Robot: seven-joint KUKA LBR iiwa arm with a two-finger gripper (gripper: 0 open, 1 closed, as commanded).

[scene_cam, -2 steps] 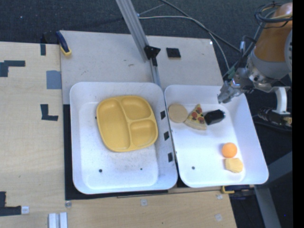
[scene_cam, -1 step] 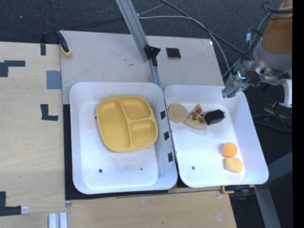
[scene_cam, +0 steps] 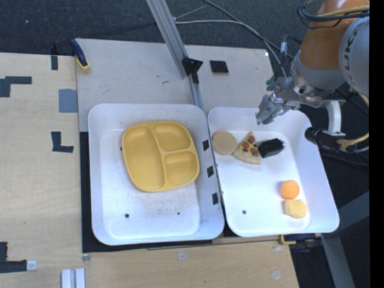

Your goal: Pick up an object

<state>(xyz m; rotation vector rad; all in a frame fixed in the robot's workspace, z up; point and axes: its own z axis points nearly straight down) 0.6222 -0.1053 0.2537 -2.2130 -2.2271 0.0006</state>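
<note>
In the right bin [scene_cam: 315, 161] lie a tan round cookie [scene_cam: 224, 142], a pizza slice [scene_cam: 248, 149], a small black object [scene_cam: 270, 147], an orange ball [scene_cam: 290, 189] and a pale yellow chunk [scene_cam: 295, 208]. My gripper [scene_cam: 264, 116] hangs over the bin's far edge, above and just behind the black object and pizza slice, apart from them. Nothing shows between its fingers. The left bin [scene_cam: 108, 161] holds a yellow divided plate [scene_cam: 160, 155].
A slanted metal pole [scene_cam: 168, 26] rises behind the bins, with a black clamp [scene_cam: 192, 66] at its base. Cables run across the back toward the arm [scene_cam: 327, 47]. A yellow-and-blue clamp [scene_cam: 80, 54] sits at the bench's far left corner.
</note>
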